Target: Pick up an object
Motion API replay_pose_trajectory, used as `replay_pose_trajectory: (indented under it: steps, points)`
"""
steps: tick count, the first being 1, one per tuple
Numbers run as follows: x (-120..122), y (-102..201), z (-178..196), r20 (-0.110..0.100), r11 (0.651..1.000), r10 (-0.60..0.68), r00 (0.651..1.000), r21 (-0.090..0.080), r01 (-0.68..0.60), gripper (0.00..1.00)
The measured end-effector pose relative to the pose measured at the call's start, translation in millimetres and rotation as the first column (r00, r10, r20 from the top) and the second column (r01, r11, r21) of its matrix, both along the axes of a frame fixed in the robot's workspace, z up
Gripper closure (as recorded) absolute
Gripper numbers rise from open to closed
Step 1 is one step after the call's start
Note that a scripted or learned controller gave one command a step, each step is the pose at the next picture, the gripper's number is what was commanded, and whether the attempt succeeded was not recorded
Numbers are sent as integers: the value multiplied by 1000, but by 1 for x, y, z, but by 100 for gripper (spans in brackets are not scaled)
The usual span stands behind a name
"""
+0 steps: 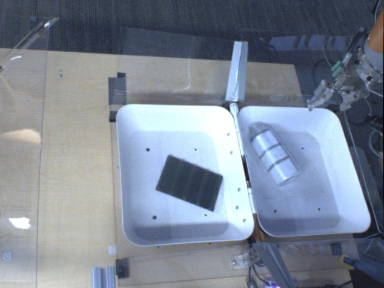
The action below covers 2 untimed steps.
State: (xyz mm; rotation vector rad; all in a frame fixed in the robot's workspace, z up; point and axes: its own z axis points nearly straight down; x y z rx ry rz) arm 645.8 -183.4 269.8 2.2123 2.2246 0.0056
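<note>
While the claw (329,96) hangs spread and holding nothing at the right bin's (354,161) 1 o'clock rim, probably staging, the can (273,153) lies loose mid-bin.

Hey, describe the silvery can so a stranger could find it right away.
Find the right-hand white bin of the two. The can lies on its side near that bin's left wall, slanting. It is a shiny ribbed cylinder, unlike the flat dark rectangle next door.
</note>
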Motion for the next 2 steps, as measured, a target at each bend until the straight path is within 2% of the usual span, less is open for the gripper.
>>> replay_pose_trajectory:
  steps: [1,2]
  points:
    - [12,69,-119,2,992,129,992,-1,-129,0]
    - [25,91,-91,2,997,72,997,0,-72,0]
